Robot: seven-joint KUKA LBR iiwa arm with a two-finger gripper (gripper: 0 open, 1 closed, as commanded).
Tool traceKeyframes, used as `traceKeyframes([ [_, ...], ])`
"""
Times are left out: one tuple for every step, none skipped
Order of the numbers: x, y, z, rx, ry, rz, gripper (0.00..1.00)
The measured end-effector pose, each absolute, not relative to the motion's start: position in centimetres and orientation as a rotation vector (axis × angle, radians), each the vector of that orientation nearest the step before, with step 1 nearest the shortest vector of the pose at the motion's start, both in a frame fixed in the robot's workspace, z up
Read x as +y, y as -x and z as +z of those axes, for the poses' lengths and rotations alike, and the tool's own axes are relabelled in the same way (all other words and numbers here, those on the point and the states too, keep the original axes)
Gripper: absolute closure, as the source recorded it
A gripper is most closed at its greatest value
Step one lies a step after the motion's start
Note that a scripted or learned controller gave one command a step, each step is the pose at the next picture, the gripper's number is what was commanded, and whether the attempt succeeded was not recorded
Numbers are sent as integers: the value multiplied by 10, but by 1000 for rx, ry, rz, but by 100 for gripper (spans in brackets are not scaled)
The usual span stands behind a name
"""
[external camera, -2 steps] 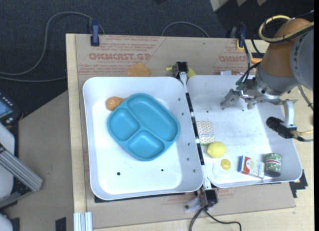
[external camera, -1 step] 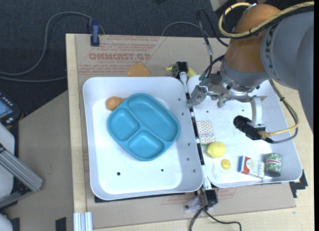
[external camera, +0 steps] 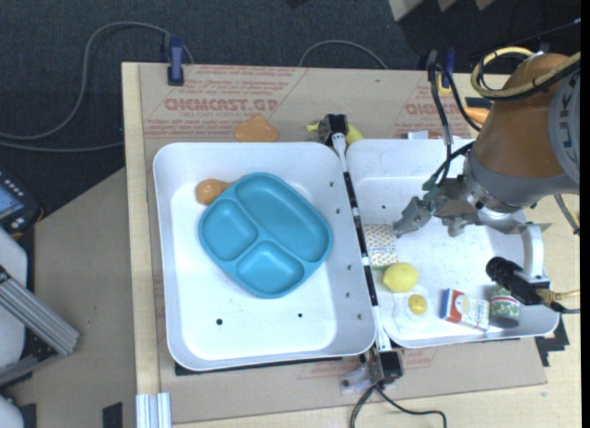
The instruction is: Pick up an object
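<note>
My gripper (external camera: 433,220) hangs over the middle of the right bin (external camera: 406,163), its two grey fingers spread apart and open, with nothing between them. Below and left of it lie a yellow lemon-shaped object (external camera: 400,277), a small yellow piece (external camera: 418,304) and a patterned packet (external camera: 380,242). A small red and white carton (external camera: 461,308) and a green round item (external camera: 504,308) rest along the bin's front edge. In the left bin (external camera: 175,260) a blue divided plate (external camera: 265,232) lies flat, with an orange object (external camera: 210,191) at its upper left.
An orange lump (external camera: 255,129) and a yellow and black item (external camera: 334,127) sit on the bench behind the bins. The ridge between the bins (external camera: 355,223) runs just left of the packet. Cables trail across the bench's back edge.
</note>
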State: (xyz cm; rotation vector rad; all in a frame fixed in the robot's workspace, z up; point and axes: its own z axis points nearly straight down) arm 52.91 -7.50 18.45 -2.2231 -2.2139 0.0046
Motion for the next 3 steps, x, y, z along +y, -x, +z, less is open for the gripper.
traceKeyframes([
  [-93,-508,104,-2213,2220,8,0],
  [-109,-502,86,-2219,2221,-5,0],
  [-109,-501,95,-2220,2223,-1,100],
])
